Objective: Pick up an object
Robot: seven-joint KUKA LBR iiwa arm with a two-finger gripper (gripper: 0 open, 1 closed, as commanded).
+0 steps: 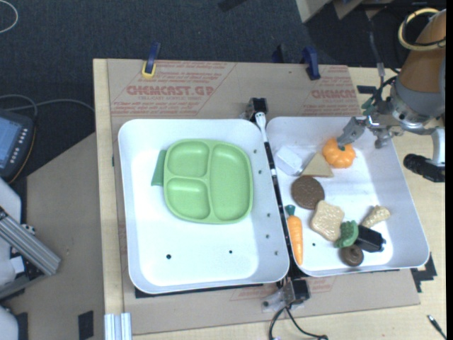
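Orange pumpkin (339, 154) just beneath the end effector (367, 131).

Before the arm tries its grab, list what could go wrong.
1. The gripper sits near the right bin's far edge, beside the orange pumpkin; being round, it may roll away.
2. The cheese wedge touches the pumpkin and could be dragged along.
3. The food in the near corner, cracker, broccoli and black piece, is crowded, so a grab there may catch two things.
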